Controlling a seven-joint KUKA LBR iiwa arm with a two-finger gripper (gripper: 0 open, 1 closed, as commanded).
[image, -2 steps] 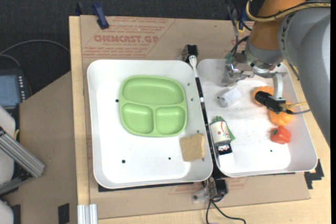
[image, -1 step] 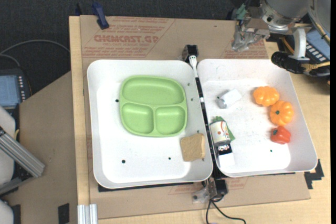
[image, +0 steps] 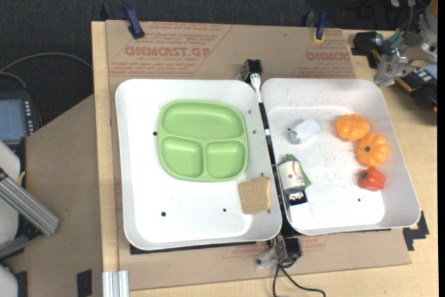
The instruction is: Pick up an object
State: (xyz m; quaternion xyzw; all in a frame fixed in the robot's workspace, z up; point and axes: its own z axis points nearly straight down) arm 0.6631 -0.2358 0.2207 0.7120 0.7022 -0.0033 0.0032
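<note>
Bench board [image: 208, 45]: brown sheet with red print, largest thing here, both bins sit on it. A blue clamp [image: 132, 21] is on its far edge at left and another clamp [image: 320, 28] at right.

Left bin [image: 139, 170] and right bin [image: 389, 184] are side by side, inner walls touching along a dark seam.

Green divided plate [image: 203, 140] lies flat in the left bin, roughly centred, three compartments.

My gripper [image: 391, 58] is up at far right, off the bench past the right bin's far corner, well apart from every pickable item. It's blurred into clutter there, so I can't tell how far open it is or whether it has anything.

Pick candidates, descending:
- Tan square slab [image: 255, 195], left bin, near corner by the seam, just off the plate's near right corner.
- Small carton [image: 293, 179], green/white/black, lying in the right bin against its left wall.
- Orange pumpkin [image: 352, 127], right bin, far right part.
- Second pumpkin [image: 373, 149], just nearside of the first, nearly touching it.
- White-grey item [image: 304, 129], right bin, left of the pumpkins; kind unclear.
- Red piece [image: 371, 179], just nearside of the second pumpkin.
</note>
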